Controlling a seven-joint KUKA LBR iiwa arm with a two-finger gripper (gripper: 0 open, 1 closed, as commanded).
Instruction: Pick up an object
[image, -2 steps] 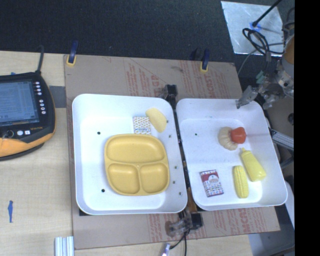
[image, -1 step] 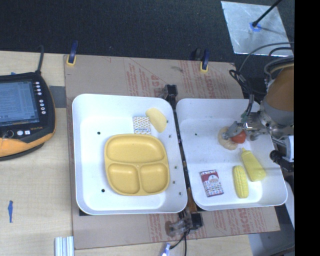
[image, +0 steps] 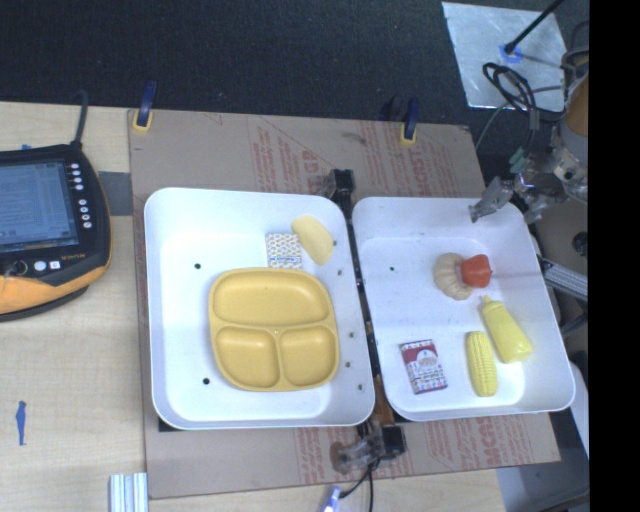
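The right bin (image: 400, 240) holds a tan bun-like piece (image: 450, 276) touching a small red piece (image: 476, 269), a yellow squeeze bottle (image: 505, 331), a corn cob (image: 481, 363) and a small red box (image: 423, 366). In the left bin (image: 175, 300) lie a yellow divided plate (image: 273, 327), a small patterned packet (image: 284, 250) and a pale yellow piece (image: 313, 239). My gripper (image: 490, 206) hovers over the far right corner of the right bin, above and behind the red piece, with nothing seen in it.
A tablet in an orange case (image: 45, 225) rests on the bench at far left. Both bins sit on a cardboard sheet (image: 250, 150) held by clamps. Cables and hardware crowd the far right corner (image: 520, 85).
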